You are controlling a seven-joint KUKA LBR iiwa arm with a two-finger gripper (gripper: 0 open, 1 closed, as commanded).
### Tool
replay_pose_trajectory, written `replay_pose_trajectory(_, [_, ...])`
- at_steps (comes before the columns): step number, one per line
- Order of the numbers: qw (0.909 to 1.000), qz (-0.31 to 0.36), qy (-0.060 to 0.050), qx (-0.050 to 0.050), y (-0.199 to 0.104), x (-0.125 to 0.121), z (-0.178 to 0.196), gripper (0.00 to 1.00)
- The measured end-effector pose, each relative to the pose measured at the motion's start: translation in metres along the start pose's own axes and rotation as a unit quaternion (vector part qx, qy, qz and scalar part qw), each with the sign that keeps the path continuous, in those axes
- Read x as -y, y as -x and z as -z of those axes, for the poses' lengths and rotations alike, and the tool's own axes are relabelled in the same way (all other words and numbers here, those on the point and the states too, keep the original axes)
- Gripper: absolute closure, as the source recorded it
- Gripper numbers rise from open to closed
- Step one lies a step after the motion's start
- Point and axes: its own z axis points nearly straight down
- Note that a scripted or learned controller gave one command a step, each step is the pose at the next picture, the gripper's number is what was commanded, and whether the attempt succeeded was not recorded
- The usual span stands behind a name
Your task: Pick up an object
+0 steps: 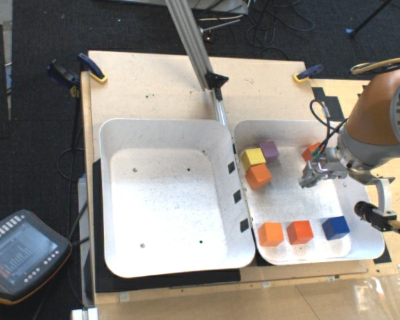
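Observation:
My gripper [311,177] hangs low over the right bin [290,131], near its right side. A red-orange block [311,151] sits just above the gripper, partly hidden by the wrist and its cables. A yellow block [253,157], a purple block [269,150] and an orange block [259,175] cluster at the bin's upper left. Along the front of the bin lie an orange block [271,233], a red-orange block [300,232] and a blue block [335,228].
The left bin [120,139] lies beside the right one. A slanted metal pole [190,35] reaches down to the ridge between them. A teach pendant [20,252] rests off the bench at lower left. Yellow clamps [97,76] hold the board's far corners.

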Motion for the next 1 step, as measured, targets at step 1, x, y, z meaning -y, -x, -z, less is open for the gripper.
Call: replay_pose_trajectory(1, [1.0000,0.000,0.001,0.001,0.0004,-0.0022,0.0535,1.00])
